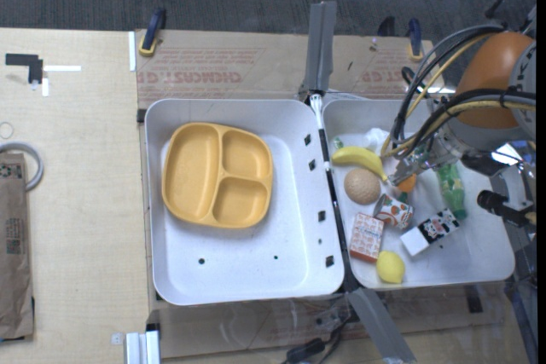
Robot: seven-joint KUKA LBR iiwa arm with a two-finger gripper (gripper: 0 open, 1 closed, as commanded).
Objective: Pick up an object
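Nearest me in the right bin (478, 268) I note a lemon (391, 267), a red carton (367, 236) and a black-and-white block (429, 232). Beyond them lie a tan egg-shaped item (363, 186) and a banana (358, 158). The left bin (235, 268) holds a yellow divided plate (217, 175). The gripper (403, 173) sits low beside an orange piece (407, 181); its state I cannot tell.

Arm (490, 77) reached in from the right over the right bin (478, 268), gripper (408, 170) low among the clutter beside banana (358, 158) and brown egg (362, 186). Yellow divided plate (217, 175) sat alone in the left bin (247, 268). Lemon (391, 267) lay at the front.
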